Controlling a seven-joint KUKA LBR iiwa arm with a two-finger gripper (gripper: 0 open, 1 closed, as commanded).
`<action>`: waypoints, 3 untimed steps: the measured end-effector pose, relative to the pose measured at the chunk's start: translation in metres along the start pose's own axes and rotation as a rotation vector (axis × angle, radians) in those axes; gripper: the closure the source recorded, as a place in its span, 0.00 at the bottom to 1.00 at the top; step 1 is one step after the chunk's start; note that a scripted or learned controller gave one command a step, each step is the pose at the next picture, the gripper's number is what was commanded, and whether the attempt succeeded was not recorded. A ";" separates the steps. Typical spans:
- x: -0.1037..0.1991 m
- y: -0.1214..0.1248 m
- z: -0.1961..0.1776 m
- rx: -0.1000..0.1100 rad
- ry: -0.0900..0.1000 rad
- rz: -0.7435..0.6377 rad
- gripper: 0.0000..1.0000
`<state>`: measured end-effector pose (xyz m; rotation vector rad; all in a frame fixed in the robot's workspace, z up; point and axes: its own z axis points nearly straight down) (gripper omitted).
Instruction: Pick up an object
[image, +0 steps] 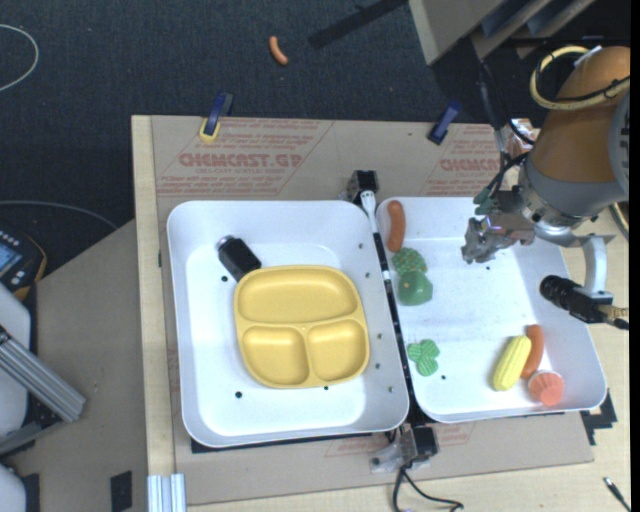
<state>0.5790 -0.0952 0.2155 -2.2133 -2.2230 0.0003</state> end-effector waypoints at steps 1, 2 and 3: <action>0.046 -0.028 0.003 0.001 0.000 0.000 1.00; 0.060 -0.029 0.000 -0.002 -0.001 0.002 1.00; 0.047 -0.032 -0.006 -0.005 -0.004 0.005 1.00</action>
